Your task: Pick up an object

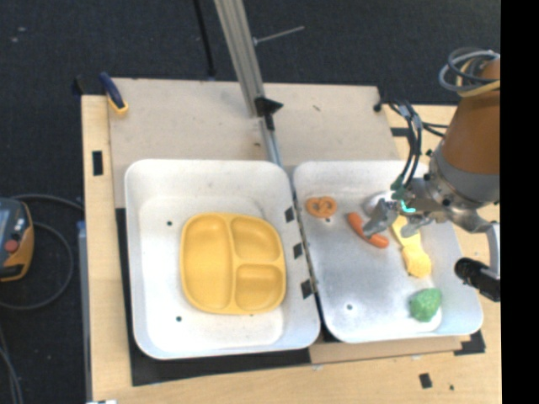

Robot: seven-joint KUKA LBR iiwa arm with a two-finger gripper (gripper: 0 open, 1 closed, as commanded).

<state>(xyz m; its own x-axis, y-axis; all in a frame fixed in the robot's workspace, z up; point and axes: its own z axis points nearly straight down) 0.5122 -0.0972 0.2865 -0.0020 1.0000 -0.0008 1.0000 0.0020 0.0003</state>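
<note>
My gripper [381, 215] hangs over the upper middle of the right bin [354, 310], reaching in from the right. It is open, and its fingertips [371, 204] sit just above and beside a small orange-red carrot-shaped piece [367, 231] lying on the bin floor. Nothing is between the fingers. A brown pretzel-shaped piece [320, 206] lies to the left near the bin's wall. A yellow banana-like piece [415, 257] lies just right of the gripper, partly under the wrist. A green broccoli-like lump [425, 304] rests at the front right.
The left bin [147, 225] holds a yellow divided plate [233, 262]. A slanted aluminium post [244, 57] rises behind the bins. The grey and orange arm [472, 150] covers the right bin's far right side.
</note>
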